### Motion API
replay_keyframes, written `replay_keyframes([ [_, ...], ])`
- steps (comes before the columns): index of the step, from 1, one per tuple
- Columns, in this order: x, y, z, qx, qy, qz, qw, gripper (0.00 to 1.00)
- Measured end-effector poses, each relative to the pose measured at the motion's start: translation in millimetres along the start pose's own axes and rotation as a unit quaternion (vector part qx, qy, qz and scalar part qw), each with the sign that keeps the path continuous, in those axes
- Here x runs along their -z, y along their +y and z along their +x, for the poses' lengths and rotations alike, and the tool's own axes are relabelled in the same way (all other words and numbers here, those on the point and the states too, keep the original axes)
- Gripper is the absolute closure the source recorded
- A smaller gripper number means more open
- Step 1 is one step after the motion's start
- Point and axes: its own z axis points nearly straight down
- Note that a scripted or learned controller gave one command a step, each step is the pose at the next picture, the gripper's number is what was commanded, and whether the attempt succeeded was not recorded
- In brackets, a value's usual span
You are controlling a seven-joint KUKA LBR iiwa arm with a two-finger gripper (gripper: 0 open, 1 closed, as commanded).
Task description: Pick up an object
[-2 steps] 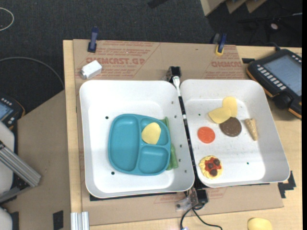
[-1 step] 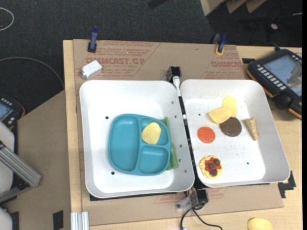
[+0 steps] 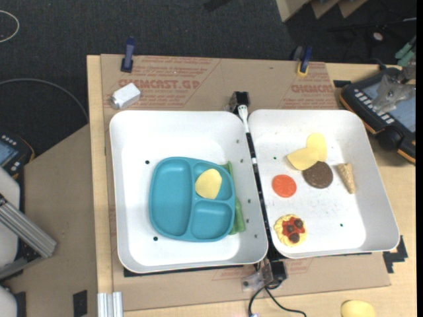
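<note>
The right bin (image 3: 370, 177) holds several small toy foods: two overlapping yellow chips (image 3: 309, 152), a brown round cookie (image 3: 318, 175), a tan cone-shaped piece (image 3: 347, 176), an orange-red disc (image 3: 285, 186) and a small yellow tart with red berries (image 3: 291, 229). In the left bin (image 3: 132, 150) lies a blue divided plate (image 3: 192, 199), with a yellow oval piece (image 3: 209, 183) in its upper right compartment. A green strip (image 3: 236, 207) peeks out from under the plate's right edge.
The bins rest on a cardboard sheet (image 3: 198, 78) held by two blue clamps (image 3: 127, 54). A small white block (image 3: 125, 96) lies on the cardboard above the left bin. A black device (image 3: 380, 104) sits at the right, a yellow object (image 3: 357, 308) at the bottom right.
</note>
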Motion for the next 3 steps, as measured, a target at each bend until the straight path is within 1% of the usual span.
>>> replay_keyframes([
  [1,-161,70,-36,-0.001,0.002,0.007,1.0,1.0],
  [2,-93,17,-7,-0.001,0.002,0.003,1.0,1.0],
  [3,-166,105,-41,-0.001,-0.001,0.0,1.0,1.0],
])
